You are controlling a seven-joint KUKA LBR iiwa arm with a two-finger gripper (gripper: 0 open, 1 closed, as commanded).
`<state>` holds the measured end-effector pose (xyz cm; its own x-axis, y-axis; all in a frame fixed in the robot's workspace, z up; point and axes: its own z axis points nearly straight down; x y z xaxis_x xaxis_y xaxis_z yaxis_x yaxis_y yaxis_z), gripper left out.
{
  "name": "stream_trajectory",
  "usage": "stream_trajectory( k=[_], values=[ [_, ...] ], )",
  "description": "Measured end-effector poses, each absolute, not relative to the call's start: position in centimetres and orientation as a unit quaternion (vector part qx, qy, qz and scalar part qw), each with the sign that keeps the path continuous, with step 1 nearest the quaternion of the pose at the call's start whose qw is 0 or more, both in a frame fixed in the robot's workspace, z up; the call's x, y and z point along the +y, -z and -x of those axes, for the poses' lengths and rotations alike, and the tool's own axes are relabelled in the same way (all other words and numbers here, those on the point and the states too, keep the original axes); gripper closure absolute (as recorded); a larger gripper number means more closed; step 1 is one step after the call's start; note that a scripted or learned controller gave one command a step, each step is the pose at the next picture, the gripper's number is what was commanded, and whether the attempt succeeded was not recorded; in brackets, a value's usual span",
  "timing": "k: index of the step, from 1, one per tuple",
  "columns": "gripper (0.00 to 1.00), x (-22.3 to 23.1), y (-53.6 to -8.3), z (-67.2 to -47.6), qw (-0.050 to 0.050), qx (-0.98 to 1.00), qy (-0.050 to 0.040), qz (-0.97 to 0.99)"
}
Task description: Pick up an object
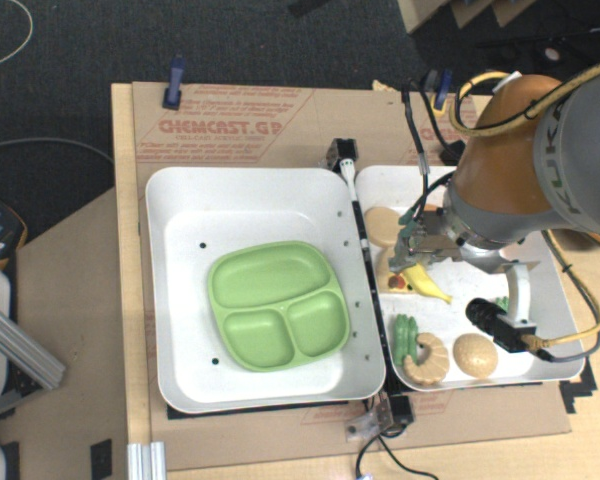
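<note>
My gripper (412, 251) hangs low over the left part of the right bin (555, 273), right above the upper end of a yellow banana (427, 287). The view does not show anything held in it. Just left of the banana lies a small brown and yellow piece (395, 283). A tan round item (380, 225) lies at the bin's far left, beyond the gripper. Along the near edge are a green vegetable (407, 335), a croissant (429, 359) and a round bread roll (475, 355). The arm's grey and orange wrist hides the bin's middle and back.
The left bin (180, 208) holds a green divided plate (278, 303) with three compartments. A black divider rail (360, 238) runs between the two bins. Both bins sit on a cardboard sheet (230, 118), with cables behind the right bin.
</note>
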<state>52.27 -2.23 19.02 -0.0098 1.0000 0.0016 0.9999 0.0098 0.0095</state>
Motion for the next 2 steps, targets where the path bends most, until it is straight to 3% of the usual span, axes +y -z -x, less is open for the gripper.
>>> stream_trajectory(
  k=[1, 2],
  values=[
    [1.0, 0.0, -18.5, -56.9, 0.001, 0.709, -0.0014, -0.706],
    [1.0, 5.7, -18.4, -51.9, -0.003, 0.709, 0.0011, -0.705]
  ],
)
